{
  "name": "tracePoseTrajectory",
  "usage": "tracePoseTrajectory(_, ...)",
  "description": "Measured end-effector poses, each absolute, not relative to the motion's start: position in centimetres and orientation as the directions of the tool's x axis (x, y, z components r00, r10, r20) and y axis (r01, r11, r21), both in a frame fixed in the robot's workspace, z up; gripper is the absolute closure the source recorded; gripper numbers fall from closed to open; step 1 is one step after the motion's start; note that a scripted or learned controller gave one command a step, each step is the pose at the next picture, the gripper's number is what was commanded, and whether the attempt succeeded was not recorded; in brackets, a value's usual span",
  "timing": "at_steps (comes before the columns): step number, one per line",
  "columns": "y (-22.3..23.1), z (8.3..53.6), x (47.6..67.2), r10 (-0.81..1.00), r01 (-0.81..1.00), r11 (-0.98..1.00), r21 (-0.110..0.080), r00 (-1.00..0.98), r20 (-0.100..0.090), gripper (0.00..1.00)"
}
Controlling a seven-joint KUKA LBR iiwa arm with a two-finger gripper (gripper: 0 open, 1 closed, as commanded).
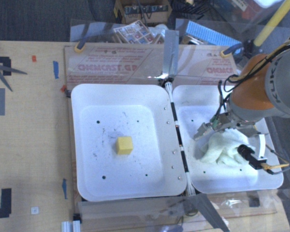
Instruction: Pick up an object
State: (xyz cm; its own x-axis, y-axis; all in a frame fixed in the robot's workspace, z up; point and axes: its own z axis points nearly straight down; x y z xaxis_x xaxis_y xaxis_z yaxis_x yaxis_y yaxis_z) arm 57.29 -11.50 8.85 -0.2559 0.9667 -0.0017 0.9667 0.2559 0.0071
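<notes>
In the right bin (195, 105), low over a crumpled white cloth (225, 150): the gripper (206, 129), a grey wedge slanting down and to the left off the arm (255, 88). Hard to read at this slant and blur; cannot tell whether spread or pressed together, nor whether pinching any of the fabric. Seems to meet the cloth's upper left edge, though touching or just above cannot be settled. Hides much of the bin's upper right corner behind the orange band and grey wrist. Cut off at the frame's right side, so no view of the arm's upper reach.

Just right of the cloth, a dark fitting (246, 154) with a white strap and an orange-tipped lead; unclear whether part of the wrist or a loose thing lying on the bin floor. Pale cloth against pale bin, so hard to trace where the fabric's lower edge ends.

In the left bin (87, 105), near its middle, a small yellow block (124, 145). Sits flat on the speckled floor, alone, well apart from the gripper, across the divider (176, 129) between the two bins.
</notes>
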Motion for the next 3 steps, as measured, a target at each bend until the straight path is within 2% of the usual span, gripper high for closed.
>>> tracePoseTrajectory(1, -11.7, 10.0, 57.5, 0.968, 0.968, 0.251, 0.015, -0.251, -0.004, 1.0)
tracePoseTrajectory(2, -10.9, 10.7, 61.8, 0.999, 0.999, -0.047, 0.003, 0.047, -0.002, 1.0)
tracePoseTrajectory(3, -9.8, 8.8, 64.1, 0.862, 0.862, -0.506, 0.005, 0.506, 0.0, 1.0)
